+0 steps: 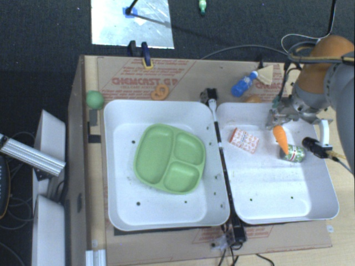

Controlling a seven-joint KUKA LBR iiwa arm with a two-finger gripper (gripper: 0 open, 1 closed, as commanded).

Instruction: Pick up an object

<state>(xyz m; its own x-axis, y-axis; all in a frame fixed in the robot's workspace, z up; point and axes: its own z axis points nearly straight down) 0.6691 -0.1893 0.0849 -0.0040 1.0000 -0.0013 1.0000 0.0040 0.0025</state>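
- Standing so far: pick not yet made, by my reading; every object in the bins lies on a bin floor, none lifted. Left to do: close on one, raise it.
- Left bin [116, 148]: holds one green divided plate [169, 158], three compartments, all bare, lying flat near the middle.
- Right bin [266, 204]: holds three items in its far half. A small red-and-white packet [244, 139] lies left of centre, apart from the rest. An orange carrot [281, 139] lies to its right, its near end touching or just beside a small green-labelled can [294, 154].
- Gripper [280, 117]: low over the far right corner of the right bin, just above the carrot's far end; whether open or closed cannot be told, and nothing is seen held.
- Desk [183, 79], beyond the bins: blue bottle [244, 85], orange pretzel-shaped piece [160, 91], green ball [95, 99] at the left edge.
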